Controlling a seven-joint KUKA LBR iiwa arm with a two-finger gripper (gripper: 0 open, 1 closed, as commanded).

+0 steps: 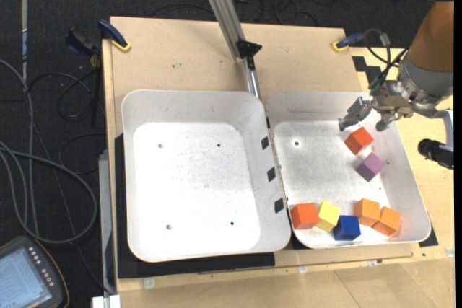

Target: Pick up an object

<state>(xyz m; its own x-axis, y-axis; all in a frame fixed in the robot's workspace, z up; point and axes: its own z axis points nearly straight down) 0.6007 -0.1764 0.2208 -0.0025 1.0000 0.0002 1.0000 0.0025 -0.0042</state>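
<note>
Right now the claw (367, 117) hangs with fingers spread wide and nothing between them, over the upper part of the right bin (315, 130). An orange-red block (358, 140) lies just below it, slightly toward the bin's near side; a purple block (370, 165) sits just beyond.

camera view: fixed overhead | slanted down | mid-range | both bins (130, 155) framed

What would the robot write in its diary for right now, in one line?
stage: reaching | gripper: open, above orange block | holding: nothing | right bin: seven blocks
</note>
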